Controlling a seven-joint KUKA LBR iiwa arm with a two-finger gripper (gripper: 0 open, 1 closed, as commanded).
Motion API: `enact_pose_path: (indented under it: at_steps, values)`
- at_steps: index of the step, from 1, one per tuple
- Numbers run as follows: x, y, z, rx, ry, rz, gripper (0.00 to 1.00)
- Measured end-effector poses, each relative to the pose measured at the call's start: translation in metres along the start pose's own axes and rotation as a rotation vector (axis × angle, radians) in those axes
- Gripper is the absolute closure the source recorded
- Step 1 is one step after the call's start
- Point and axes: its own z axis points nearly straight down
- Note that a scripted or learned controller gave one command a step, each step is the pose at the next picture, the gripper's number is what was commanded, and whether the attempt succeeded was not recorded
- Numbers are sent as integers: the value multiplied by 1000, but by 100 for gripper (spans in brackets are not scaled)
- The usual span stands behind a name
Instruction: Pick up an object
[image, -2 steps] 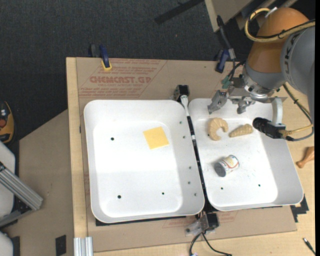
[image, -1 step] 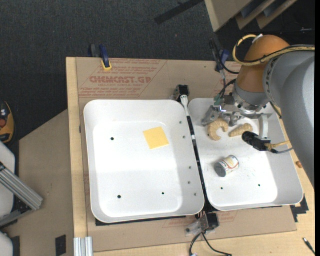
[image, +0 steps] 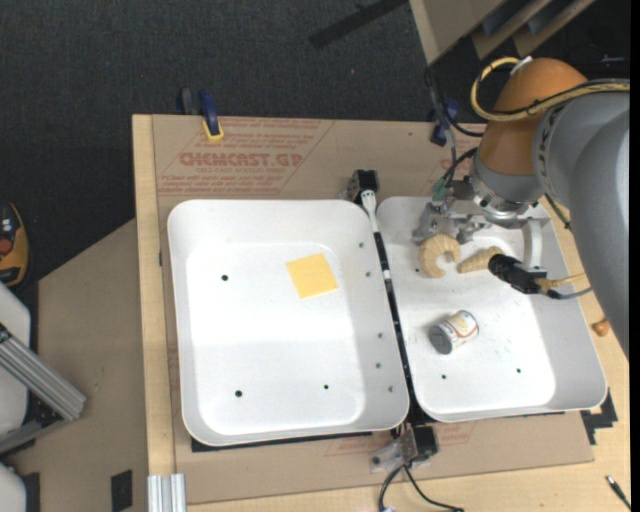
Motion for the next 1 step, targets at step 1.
enact_pose_path:
  at_steps: [1]
  values:
    - [89,1,-95,-5,3,-9,100]
